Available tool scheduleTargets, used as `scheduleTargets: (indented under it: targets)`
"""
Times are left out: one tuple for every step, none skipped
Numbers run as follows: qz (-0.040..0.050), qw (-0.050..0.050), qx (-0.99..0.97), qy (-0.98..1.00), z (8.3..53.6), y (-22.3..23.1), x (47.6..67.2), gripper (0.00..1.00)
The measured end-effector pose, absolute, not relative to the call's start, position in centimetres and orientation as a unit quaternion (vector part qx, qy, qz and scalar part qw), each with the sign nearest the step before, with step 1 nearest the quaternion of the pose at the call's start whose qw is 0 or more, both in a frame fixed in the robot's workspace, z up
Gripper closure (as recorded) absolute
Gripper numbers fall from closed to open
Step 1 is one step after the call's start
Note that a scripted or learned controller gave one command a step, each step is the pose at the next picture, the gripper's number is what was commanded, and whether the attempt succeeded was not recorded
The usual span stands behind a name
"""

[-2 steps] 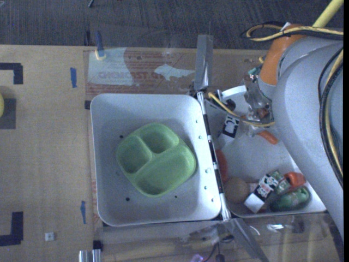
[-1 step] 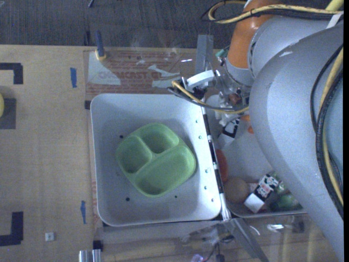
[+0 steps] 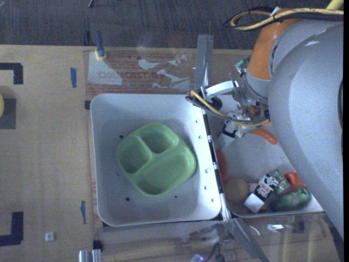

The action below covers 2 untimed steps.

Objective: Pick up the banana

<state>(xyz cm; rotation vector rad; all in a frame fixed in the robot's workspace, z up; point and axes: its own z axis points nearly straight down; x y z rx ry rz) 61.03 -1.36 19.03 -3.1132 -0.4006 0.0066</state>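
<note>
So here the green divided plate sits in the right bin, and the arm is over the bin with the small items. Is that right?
Not quite. In the camera view the green divided plate lies in the left bin, not the right one. The rest holds: the arm reaches over the right bin, where the small items lie clustered near its lower edge.
</note>
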Motion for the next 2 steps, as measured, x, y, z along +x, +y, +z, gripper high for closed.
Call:
scheduleTargets:
  targets:
    - [0.0009,0.001,-0.995,-0.1,18.4,4.7,57.1,1.0]
    - [-0.0001,0.001,-0.994,-0.111,14.6,10.7,64.7,1.0]
